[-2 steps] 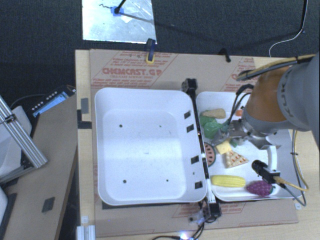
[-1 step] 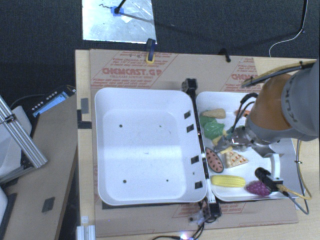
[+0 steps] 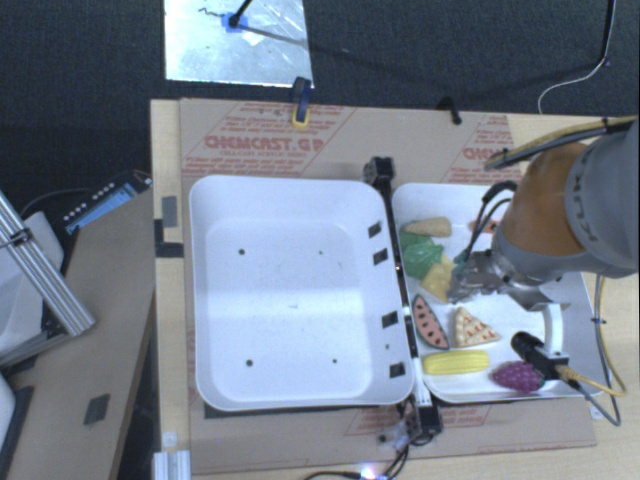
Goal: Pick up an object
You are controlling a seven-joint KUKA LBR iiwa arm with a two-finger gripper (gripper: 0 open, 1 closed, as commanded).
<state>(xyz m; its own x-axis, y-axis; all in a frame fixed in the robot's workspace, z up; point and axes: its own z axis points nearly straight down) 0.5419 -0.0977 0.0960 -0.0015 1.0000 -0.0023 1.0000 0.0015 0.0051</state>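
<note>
Right bin [image 3: 440, 196], toy food items, all lying flat on the white floor. Pale yellow bread-like piece [image 3: 427, 227] near the far wall. Green leafy piece [image 3: 420, 255] just in front of it. Yellow wedge [image 3: 436, 283] beside the green (partly covered by the arm). Watermelon slice [image 3: 429, 322] along the left wall. Pizza slice [image 3: 473, 327] to its right. Corn cob [image 3: 456, 363] at the near edge, purple grapes [image 3: 516, 375] beside it.

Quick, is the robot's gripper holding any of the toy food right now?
Gripper: cannot be told; it sits low in the right bin among the toy food.
</note>
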